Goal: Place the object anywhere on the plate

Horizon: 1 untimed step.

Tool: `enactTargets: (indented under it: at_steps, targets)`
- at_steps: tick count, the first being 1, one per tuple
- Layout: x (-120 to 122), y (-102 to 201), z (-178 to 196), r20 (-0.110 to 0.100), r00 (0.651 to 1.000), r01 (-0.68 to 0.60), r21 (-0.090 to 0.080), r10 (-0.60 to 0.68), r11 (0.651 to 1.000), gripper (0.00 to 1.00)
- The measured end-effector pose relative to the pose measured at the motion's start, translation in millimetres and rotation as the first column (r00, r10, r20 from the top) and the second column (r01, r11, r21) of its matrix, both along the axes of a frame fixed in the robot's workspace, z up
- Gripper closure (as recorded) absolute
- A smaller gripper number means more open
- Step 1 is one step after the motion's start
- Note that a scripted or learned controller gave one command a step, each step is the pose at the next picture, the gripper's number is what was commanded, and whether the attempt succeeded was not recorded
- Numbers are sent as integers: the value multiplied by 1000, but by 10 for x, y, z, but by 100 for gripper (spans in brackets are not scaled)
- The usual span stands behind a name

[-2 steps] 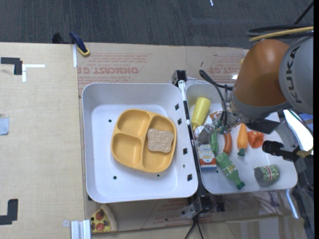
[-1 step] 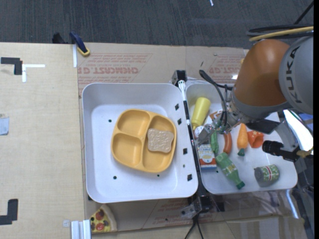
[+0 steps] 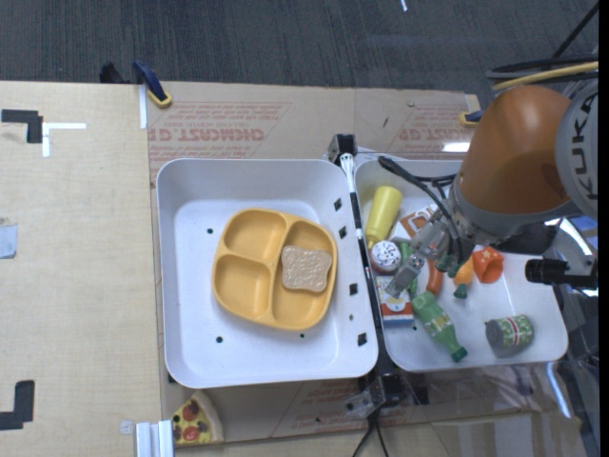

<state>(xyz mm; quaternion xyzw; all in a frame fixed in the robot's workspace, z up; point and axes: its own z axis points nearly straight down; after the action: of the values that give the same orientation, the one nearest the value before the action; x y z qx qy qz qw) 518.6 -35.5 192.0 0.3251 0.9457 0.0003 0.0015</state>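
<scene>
Premises: a robotics laboratory test bench. Evidence: a plywood benchtop (image 3: 76, 284) carrying black corner markers, flattened cardboard sheeting (image 3: 247, 122) clamped beneath two shallow white bins (image 3: 181, 284), an industrial arm (image 3: 519, 155) with orange band, cabling below the bench edge, and toy food props, including a plastic pizza slice (image 3: 193, 422).

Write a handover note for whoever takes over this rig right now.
Gripper: low over the right bin, among the toy food; grip state unclear.
Plate: yellow, three compartments, in the left bin.
Done: a slice of toast lies in the plate's right compartment.
Left: yellow bottle, green bottle, can and other pieces sit in the right bin.
</scene>
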Motion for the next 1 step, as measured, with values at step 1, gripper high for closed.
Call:
enactTargets:
  at_steps: [1]
  targets:
    - [21,-7,92,4,1000,4,0,-4,1000,100]
